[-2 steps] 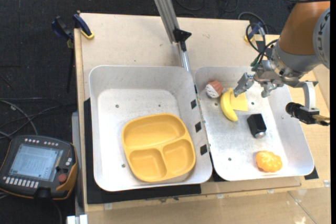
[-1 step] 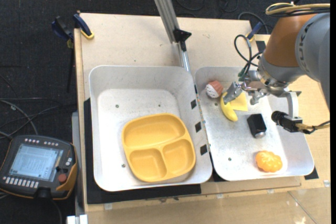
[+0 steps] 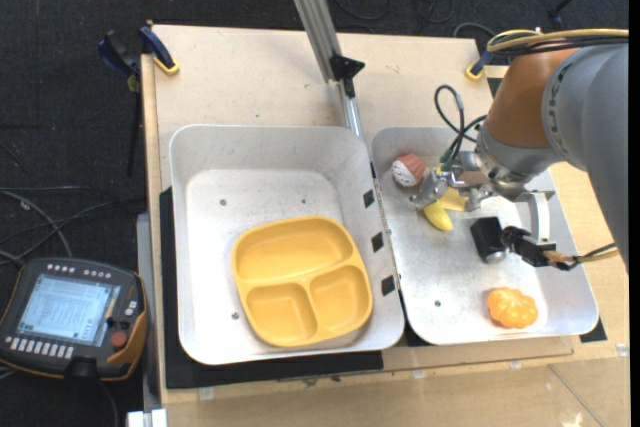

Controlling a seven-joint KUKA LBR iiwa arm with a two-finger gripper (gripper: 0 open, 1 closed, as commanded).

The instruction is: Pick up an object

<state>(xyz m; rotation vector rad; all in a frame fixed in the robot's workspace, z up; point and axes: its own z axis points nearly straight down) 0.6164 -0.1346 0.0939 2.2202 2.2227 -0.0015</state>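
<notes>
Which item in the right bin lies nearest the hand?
The banana, right at the hand; the ball lies a little further, the orange toy far off.

Surface [image 3: 250, 80]: pale tan board, bare along the far side.
Left bin [image 3: 215, 200]: white, shallow, lay directly on the surface.
Right bin [image 3: 450, 305]: white, shallow, lay touching the left bin's side.
Far corners: a clamp [image 3: 160, 50] at each.

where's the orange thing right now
In the camera view the orange object lies in the right bin, near its lower right corner, well apart from the yellow piece by the gripper.
</notes>
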